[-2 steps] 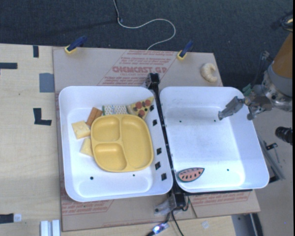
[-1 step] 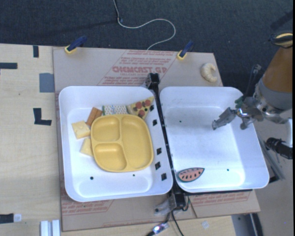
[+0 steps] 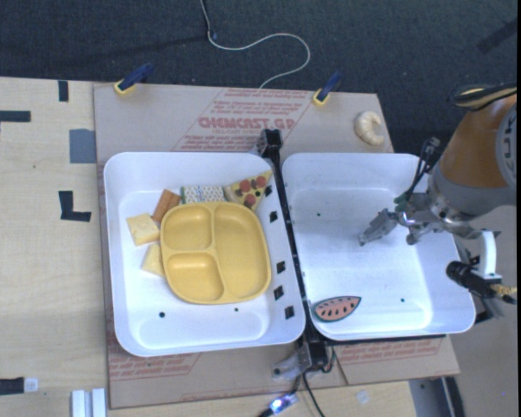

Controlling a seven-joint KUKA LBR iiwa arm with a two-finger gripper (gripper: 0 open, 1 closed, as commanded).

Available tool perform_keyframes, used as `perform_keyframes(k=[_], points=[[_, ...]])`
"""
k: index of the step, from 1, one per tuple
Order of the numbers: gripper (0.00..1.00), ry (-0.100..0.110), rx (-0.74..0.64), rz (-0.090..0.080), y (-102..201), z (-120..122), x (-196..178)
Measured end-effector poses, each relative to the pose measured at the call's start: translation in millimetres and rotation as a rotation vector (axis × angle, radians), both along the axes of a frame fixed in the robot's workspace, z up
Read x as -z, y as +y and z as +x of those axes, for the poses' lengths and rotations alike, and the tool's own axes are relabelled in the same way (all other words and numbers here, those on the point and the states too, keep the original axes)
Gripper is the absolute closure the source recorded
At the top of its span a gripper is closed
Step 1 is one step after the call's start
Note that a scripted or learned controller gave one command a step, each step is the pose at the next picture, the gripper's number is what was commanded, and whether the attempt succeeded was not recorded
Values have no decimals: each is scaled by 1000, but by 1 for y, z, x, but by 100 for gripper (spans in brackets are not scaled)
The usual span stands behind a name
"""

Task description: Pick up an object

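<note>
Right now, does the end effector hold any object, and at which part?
Nothing is held: the end effector hangs over bare floor of the right bin, apart from the watermelon slice.

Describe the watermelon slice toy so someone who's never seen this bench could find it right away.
Find the right-hand white bin. Along its near edge, by the divider between the bins, lies the watermelon slice. It is a flat half-round, red with dark seeds and a green rind, alone on that bin's floor.

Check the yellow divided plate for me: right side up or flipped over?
Right side up. The yellow divided plate lies flat in the left bin, its three compartments facing the camera, with nothing visible in them.
</note>
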State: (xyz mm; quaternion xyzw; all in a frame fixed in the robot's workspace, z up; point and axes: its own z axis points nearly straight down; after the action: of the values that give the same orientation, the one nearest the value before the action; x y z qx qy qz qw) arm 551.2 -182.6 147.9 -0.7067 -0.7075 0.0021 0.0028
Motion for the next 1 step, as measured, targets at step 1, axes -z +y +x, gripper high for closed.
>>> perform_keyframes(k=[1], points=[[0, -1, 0, 0, 7, 0, 46]])
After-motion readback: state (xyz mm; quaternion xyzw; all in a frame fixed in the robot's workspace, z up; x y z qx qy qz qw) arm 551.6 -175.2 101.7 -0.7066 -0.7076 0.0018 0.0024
